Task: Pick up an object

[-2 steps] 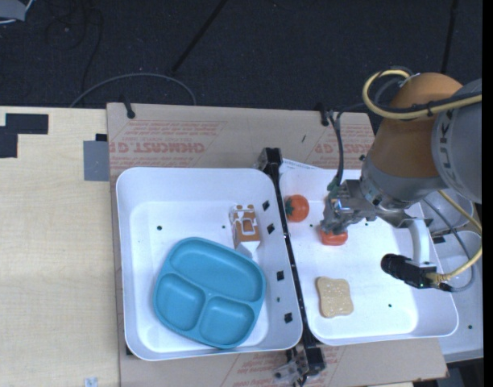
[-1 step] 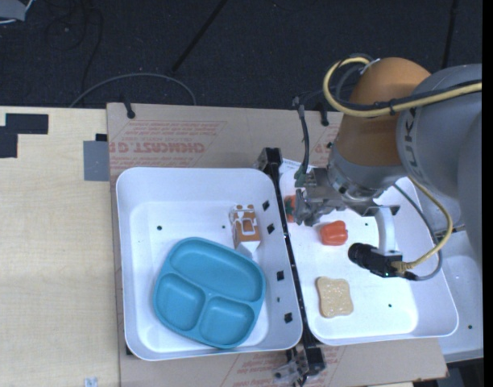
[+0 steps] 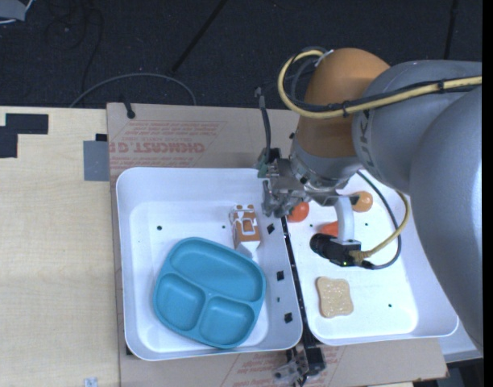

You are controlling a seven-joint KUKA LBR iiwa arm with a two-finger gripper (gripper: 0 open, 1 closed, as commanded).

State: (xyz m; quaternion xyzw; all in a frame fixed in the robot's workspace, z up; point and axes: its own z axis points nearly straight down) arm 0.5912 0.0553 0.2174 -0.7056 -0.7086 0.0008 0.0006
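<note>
My gripper (image 3: 274,193) hangs low over the divider between the two bins, at the back. Just left of it, in the left bin (image 3: 142,216), a small brown and white toy (image 3: 246,224) lies beside the blue plate. Directly right of the gripper an orange piece (image 3: 299,211) rests in the right bin (image 3: 408,313). I see nothing held by the gripper.
A blue divided plate (image 3: 208,291) fills the front of the left bin. The right bin holds a toast slice (image 3: 335,297), a second orange piece (image 3: 362,201) and a small red piece (image 3: 330,228) partly under the arm. The arm's bulk covers the right bin's back.
</note>
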